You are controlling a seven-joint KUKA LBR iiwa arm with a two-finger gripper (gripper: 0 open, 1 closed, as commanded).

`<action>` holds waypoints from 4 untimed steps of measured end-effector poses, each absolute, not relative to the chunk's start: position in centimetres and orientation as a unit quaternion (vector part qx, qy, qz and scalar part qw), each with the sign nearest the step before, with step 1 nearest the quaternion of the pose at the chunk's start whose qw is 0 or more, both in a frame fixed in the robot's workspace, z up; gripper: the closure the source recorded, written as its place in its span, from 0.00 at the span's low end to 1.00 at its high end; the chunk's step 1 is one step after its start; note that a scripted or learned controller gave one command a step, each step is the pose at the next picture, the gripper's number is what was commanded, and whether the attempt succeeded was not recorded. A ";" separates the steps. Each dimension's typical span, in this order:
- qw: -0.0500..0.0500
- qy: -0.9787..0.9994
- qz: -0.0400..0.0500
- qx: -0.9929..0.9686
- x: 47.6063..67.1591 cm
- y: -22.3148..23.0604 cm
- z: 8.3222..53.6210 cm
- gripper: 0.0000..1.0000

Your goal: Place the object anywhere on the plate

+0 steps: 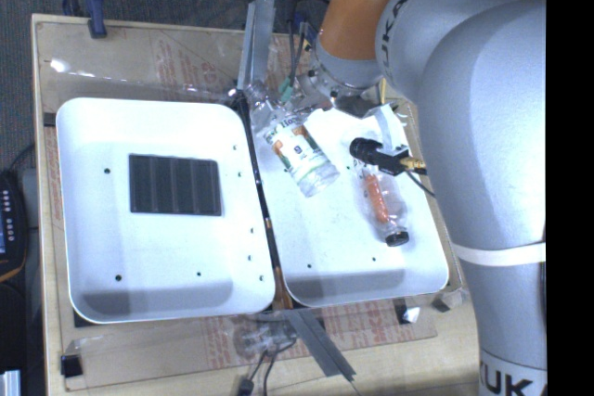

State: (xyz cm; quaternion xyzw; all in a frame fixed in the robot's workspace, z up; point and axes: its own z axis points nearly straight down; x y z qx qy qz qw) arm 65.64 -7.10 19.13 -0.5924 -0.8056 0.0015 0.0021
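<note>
Bins sit side by side on the desk (56,51). In the left bin (83,199), a dark slatted plate (174,185) lies flat near its middle. The right bin (325,278) holds a clear labelled bottle (302,158) near its far left corner and an orange-filled tube (382,204) towards its right edge. I cannot tell the hand's state; the arm (445,60) overhangs the bin's far right corner.

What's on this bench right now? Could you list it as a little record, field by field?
left bin: holds a dark ribbed plate, lying flat near its middle
right bin: holds two clear bottles
bottle with white label: lies tilted near the bin's upper left
bottle with orange contents: lies to the right, black cap at its lower end
arm: reaches over the right bin's upper edge
gripper: fingers hidden under the wrist
</note>
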 end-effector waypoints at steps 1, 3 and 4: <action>0.001 -0.807 0.001 -0.590 65.6 -0.5 22.5 1.00; 0.001 -0.852 0.001 -0.524 65.6 3.5 31.4 0.00; 0.002 -0.888 0.002 -0.460 60.2 13.4 24.7 0.00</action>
